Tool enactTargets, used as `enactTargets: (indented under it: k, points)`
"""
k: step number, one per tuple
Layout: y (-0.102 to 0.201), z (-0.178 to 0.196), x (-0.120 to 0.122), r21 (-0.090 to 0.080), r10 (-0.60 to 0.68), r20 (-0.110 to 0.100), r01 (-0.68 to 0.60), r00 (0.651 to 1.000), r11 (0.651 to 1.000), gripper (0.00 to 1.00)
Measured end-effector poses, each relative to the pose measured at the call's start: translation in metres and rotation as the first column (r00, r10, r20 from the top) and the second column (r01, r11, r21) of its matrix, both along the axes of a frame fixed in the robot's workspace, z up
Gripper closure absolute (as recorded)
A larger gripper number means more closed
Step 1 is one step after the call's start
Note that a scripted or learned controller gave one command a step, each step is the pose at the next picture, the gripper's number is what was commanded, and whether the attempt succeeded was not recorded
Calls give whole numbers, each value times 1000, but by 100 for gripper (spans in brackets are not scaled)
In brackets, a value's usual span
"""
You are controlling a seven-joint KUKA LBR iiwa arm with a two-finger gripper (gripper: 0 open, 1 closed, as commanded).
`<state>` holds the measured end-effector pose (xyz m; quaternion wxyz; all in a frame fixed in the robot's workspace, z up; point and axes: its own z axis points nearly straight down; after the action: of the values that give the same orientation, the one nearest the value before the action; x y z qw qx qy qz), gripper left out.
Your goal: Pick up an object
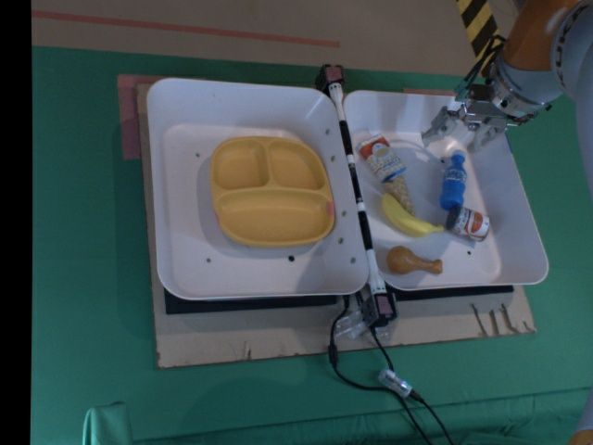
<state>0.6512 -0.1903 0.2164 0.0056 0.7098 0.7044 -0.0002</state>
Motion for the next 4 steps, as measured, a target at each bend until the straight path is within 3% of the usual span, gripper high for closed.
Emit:
enactTargets:
  k: [1, 2, 3, 4]
  points:
    - [24, -29, -28, -3, 1, 8, -1, 1000, 1000, 0]
    - [0, -29, -99, -3, 0, 11, 0, 1000, 1000, 0]
    - [-4, -12, -96, -11, -6, 27, 6, 1000, 1000, 100]
    - [1, 146, -62, 0, 2, 6, -2, 1000, 1000, 100]
